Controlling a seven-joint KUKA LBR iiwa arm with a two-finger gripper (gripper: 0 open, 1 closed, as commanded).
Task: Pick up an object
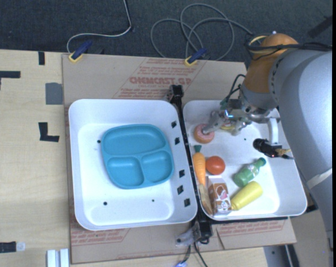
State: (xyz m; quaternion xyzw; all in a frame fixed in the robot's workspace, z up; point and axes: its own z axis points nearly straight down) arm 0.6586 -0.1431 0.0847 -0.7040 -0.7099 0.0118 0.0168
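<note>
hand (212, 121) just above pink donut (203, 133), right bin (290, 199)

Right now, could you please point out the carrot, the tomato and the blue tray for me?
carrot (199, 168), camera view, middle of its orange body.
tomato (215, 164), camera view, centre of its red top.
blue tray (136, 135), camera view, floor of its large upper compartment.

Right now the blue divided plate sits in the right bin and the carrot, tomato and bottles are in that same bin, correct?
Not quite. The blue divided plate sits in the left bin, not the right one. The carrot, tomato and bottles are in the right bin, as the camera view shows.
</note>
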